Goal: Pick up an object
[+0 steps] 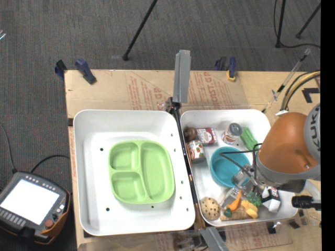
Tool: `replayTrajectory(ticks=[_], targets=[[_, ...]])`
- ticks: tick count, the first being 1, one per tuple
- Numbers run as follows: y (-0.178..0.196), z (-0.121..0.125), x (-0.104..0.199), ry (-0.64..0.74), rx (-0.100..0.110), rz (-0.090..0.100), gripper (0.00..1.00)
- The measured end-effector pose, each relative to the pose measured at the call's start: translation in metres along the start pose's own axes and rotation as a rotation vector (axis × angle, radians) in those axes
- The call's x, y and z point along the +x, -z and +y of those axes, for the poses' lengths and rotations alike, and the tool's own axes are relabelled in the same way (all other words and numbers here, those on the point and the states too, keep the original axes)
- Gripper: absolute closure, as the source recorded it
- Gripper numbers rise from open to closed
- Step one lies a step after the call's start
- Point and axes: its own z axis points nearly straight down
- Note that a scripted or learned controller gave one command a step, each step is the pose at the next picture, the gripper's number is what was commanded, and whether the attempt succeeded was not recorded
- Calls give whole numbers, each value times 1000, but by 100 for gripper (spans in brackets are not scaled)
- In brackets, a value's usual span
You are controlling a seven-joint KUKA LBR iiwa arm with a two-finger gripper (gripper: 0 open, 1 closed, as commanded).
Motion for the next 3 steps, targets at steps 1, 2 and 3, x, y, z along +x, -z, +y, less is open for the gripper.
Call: replayTrajectory(ticks=[1,2,3], targets=[[0,25,31,21,0,3,0],[1,58,-29,99,-2,0,0],[0,11,18,156,0,1,0]])
